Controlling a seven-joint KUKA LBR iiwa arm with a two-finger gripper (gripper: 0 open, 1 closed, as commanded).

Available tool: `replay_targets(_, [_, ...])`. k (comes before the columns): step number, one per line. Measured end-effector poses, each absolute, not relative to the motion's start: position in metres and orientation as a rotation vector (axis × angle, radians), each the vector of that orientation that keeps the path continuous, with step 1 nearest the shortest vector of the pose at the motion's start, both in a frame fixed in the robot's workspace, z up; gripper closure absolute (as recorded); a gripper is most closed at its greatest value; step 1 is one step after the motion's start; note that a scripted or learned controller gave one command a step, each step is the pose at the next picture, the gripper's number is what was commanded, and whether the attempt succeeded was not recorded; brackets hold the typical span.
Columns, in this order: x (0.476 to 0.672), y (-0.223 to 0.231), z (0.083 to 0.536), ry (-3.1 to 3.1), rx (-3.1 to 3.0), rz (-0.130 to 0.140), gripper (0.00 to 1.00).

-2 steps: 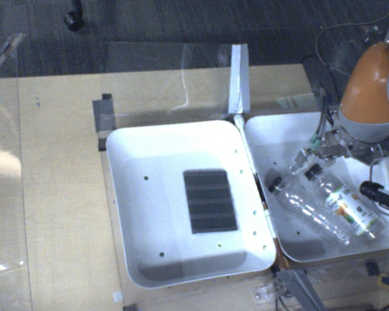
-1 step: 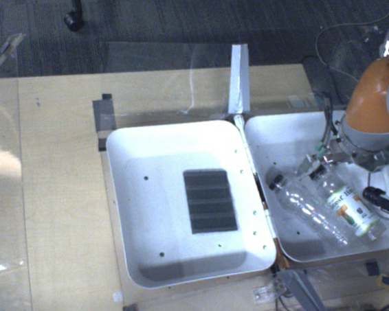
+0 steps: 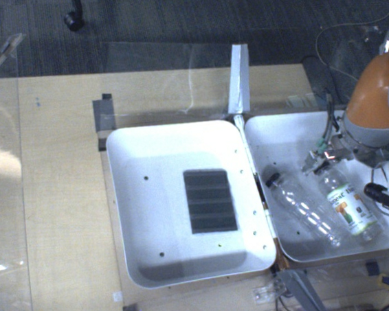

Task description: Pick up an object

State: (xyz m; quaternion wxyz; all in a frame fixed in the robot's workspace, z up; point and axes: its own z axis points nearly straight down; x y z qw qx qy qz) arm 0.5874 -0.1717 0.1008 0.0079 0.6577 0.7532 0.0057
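While the gripper (image 3: pixel 322 155), its state unreadable, hovers at right above the labelled clear plastic bottle (image 3: pixel 351 209), descent and closing seem next.

Two white bins sit side by side on the worktop (image 3: pixel 63 220). The left bin (image 3: pixel 137 205) holds a dark ribbed pad (image 3: pixel 209 200). In the right bin (image 3: pixel 282 135) lie two clear bottles, one black-capped (image 3: pixel 302 205), one labelled (image 3: pixel 350 205), with the pincer (image 3: pixel 322 156) just above them.
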Motion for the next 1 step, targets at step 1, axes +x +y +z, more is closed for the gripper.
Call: replay_targets(1, [0.6591, -0.1078, 0.1873, 2.419, 1.994, 0.009, 1.00])
